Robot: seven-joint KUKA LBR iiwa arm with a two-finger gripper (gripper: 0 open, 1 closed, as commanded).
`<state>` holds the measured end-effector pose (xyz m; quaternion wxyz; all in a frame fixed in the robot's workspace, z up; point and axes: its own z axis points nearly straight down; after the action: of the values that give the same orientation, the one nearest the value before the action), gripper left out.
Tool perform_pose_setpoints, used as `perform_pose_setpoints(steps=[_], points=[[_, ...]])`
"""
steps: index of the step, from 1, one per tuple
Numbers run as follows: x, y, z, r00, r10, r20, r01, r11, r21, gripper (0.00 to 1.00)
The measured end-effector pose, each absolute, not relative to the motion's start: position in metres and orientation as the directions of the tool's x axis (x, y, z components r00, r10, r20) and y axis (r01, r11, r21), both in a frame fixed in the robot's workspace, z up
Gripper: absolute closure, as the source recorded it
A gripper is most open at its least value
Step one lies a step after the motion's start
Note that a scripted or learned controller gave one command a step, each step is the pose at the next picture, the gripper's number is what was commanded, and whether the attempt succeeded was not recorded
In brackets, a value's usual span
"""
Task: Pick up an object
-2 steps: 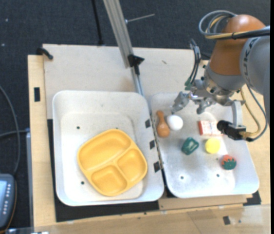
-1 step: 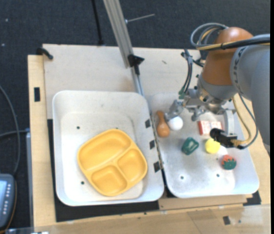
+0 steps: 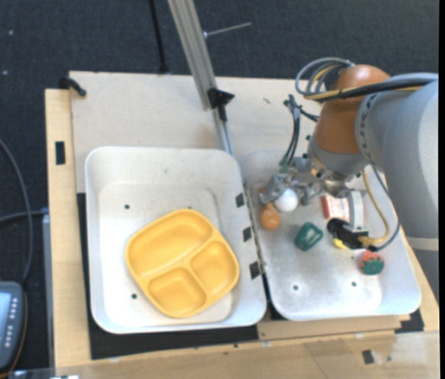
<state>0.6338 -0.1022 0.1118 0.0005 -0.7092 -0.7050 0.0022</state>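
While our gripper (image 3: 285, 192) hangs, its state unclear to us, a white ball (image 3: 287, 201) sits beneath, near the right bin's (image 3: 317, 298) left edge.

Thick grey arm (image 3: 400, 144), rounded orange band (image 3: 348, 113) above the wrist, grey looping cables (image 3: 317, 76), metal gripper (image 3: 285, 192) with small parts

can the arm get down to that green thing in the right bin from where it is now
Probably yes. The green object lies apart from its neighbours in the right bin, nothing covers it, and the gripper hangs just up-left.
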Motion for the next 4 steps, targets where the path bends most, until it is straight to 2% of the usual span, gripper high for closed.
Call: perform_pose_setpoints(steps=[1, 4], points=[[0.636, -0.103, 0.127, 0.010, 1.000, -0.001, 1.000, -0.010, 0.003, 1.00], [0.634, -0.105, 0.263, -0.002, 1.000, -0.001, 1.000, 0.002, 0.006, 1.00]])
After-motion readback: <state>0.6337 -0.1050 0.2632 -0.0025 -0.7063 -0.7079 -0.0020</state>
